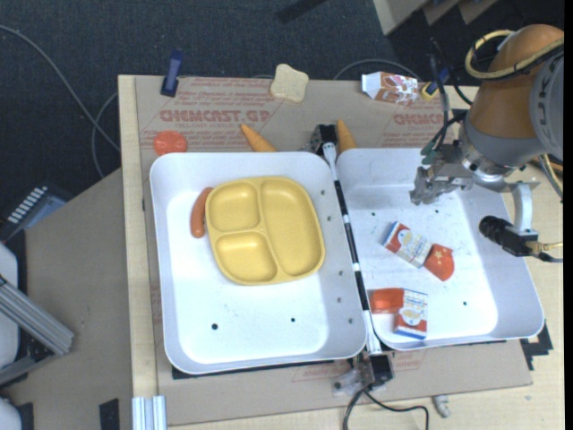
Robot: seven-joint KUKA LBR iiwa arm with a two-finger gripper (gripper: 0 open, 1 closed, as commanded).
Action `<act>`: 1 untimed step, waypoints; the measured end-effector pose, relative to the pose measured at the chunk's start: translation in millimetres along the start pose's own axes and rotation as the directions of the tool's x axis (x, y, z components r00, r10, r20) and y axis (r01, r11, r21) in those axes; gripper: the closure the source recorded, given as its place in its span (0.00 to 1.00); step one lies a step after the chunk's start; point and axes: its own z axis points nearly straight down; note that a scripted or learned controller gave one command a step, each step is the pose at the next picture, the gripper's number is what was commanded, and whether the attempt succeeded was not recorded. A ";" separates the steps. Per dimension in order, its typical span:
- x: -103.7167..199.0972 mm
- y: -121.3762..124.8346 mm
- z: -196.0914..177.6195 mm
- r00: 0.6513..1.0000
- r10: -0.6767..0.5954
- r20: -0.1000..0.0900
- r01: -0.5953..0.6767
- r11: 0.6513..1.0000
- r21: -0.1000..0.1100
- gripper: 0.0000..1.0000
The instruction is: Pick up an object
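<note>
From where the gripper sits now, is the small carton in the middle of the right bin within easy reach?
Probably yes. The gripper hangs over the right bin's far part, and the small carton lies just nearer the camera on bare floor. Only the red piece crowds one end of it.

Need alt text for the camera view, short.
A grey and orange robot arm reaches in from the right, its gripper hanging over the far part of the right bin, which holds two small cartons and red pieces. The left bin holds a yellow divided tray with a hot dog beside it.
</note>
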 end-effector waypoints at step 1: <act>0.2 -0.5 0.8 1.000 0.000 -0.001 0.000 1.000 0.002 0.00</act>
